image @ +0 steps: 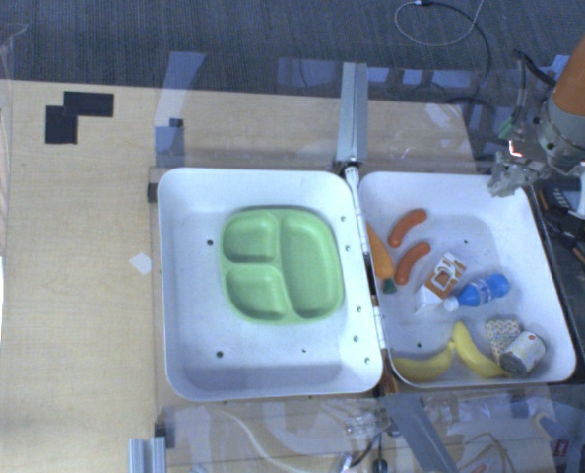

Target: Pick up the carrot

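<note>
The carrot [378,252] lies tight against the left wall of the right bin [544,254], so that wall blocks my approach there. Two sausages [408,227] sit just beside it on the right. The bin's upper middle floor gives open room.

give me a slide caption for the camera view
Carrot lies against the right bin's left wall; hand hovers over its far right corner.
</note>
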Robot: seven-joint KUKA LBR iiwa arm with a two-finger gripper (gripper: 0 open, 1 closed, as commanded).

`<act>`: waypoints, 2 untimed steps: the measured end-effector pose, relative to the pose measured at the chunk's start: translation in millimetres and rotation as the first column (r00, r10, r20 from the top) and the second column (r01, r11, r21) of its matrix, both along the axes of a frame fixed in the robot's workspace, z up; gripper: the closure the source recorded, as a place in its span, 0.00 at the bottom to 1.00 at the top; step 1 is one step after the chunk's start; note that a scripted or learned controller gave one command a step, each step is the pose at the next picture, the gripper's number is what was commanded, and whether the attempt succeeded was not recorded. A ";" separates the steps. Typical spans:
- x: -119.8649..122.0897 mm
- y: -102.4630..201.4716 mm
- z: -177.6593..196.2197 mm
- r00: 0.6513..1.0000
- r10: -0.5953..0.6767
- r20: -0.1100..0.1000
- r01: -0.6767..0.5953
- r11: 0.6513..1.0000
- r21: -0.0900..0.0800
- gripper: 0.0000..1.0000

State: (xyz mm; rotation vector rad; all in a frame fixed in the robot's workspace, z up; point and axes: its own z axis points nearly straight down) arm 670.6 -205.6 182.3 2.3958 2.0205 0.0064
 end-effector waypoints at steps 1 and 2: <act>-36.2 43.8 28.8 0.934 -0.358 -0.003 0.358 0.934 0.004 1.00; -0.3 76.3 31.0 0.993 -0.121 -0.001 0.121 0.993 0.002 1.00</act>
